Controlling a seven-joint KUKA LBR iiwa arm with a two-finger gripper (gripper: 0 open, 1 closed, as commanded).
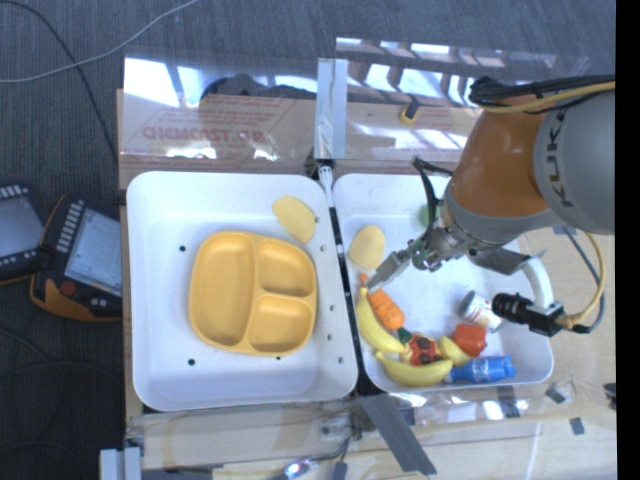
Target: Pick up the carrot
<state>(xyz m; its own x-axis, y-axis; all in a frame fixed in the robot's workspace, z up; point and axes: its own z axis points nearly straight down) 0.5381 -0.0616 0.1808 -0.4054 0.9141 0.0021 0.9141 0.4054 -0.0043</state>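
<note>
Dark grey carpet surrounds the counter, where two white bins sit side by side: the left bin (160,268) holds a yellow divided plate (253,292), and the right bin (395,193) carries the toy food. Low in the right bin lies the carrot (386,309) (orange, resting against a banana (375,330)), near the centre of the frame. Just above it the gripper (385,271) hangs with its fingers spread apart, nothing between them.

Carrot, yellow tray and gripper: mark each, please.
carrot (387,309), camera view, middle of its orange body.
yellow tray (222,290), camera view, large left compartment.
gripper (384,272), camera view, between its fingertips.
</note>
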